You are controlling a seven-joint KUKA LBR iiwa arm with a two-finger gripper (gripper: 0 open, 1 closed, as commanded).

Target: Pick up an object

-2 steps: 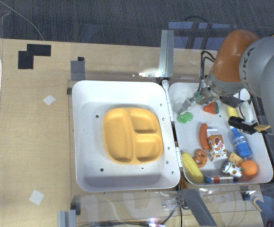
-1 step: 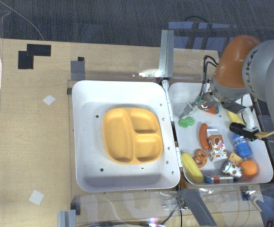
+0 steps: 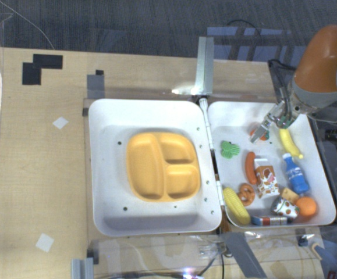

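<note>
No readable text

The small printed carton [image 3: 266, 181] and the blue bottle [image 3: 297, 176], lying in the right bin [image 3: 232, 121] at lower right, are showing label markings too blurred to read.

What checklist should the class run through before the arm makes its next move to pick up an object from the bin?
1. Claw is over the right bin: ok.
2. An object sits between its fingers: cannot tell.
3. Banana lies close to the claw, to its right in the camera view: ok.
4. Green toy lies apart from its neighbours: ok.
5. Front-corner objects near the orange are spaced for grasping: not ok, crowded.
6. Yellow tray sits in the left bin: ok.
</note>
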